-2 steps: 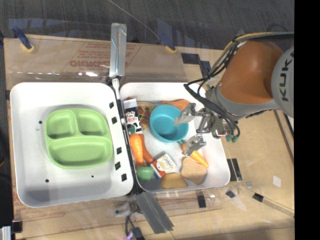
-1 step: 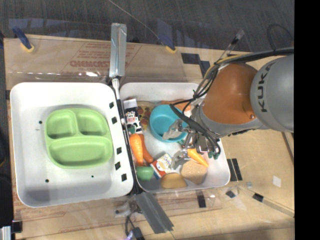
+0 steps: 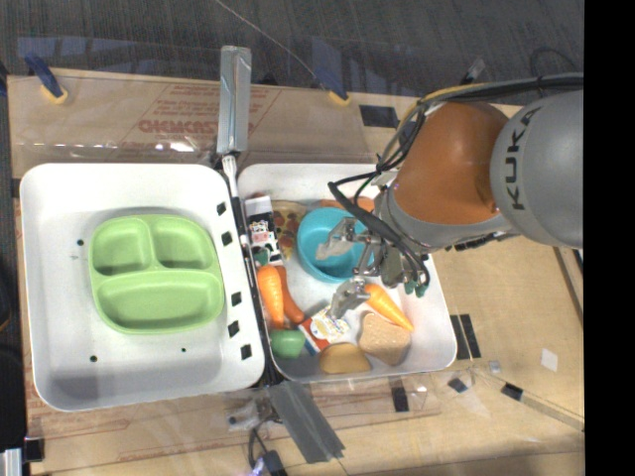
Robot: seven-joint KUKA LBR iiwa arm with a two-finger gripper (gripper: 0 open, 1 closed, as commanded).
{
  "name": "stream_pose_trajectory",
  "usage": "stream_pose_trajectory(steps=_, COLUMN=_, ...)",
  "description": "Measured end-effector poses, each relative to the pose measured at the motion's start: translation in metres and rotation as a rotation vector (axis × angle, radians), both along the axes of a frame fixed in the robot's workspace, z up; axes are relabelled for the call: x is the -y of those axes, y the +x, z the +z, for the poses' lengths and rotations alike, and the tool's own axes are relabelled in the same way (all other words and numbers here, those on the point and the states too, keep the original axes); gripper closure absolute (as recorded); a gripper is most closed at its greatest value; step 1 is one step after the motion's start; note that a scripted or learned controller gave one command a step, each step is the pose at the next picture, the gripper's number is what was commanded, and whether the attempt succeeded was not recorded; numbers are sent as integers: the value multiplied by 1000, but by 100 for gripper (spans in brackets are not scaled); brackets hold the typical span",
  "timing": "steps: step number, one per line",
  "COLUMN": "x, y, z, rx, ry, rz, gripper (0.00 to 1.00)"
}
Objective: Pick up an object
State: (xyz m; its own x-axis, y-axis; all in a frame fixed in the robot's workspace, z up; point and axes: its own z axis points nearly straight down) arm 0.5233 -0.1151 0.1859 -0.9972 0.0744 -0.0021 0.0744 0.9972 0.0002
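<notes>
My gripper (image 3: 345, 266) hangs low in the right bin (image 3: 437, 337), with the grey arm and its orange band (image 3: 442, 162) above it. Its fingers stand open, one fingertip (image 3: 342, 233) over the blue bowl (image 3: 322, 241) and the other (image 3: 348, 296) beside an orange carrot (image 3: 389, 307). Nothing sits gripped between them. A second carrot (image 3: 270, 291) lies along the bin's left wall, next to a red piece (image 3: 294, 311) and a green piece (image 3: 288, 343). A bread slice (image 3: 385, 337) and a tan roll (image 3: 344, 359) rest near the front wall.
The left bin (image 3: 60, 365) holds a green divided plate (image 3: 156, 271). A small dark bottle (image 3: 260, 231) and a brown item (image 3: 289, 216) lie at the right bin's back left. A small red-and-white carton (image 3: 319, 331) lies under the gripper. A metal divider (image 3: 233, 97) stands between the bins.
</notes>
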Motion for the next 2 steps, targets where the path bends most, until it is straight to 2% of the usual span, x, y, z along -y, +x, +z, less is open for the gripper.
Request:
stream_pose_trajectory(steps=1, x=37, y=-15, z=-89, rx=2, ry=4, rz=-522, gripper=0)
stream_pose_trajectory(steps=2, x=20, y=60, z=-93, rx=-1, ry=1, rz=-809, gripper=0)
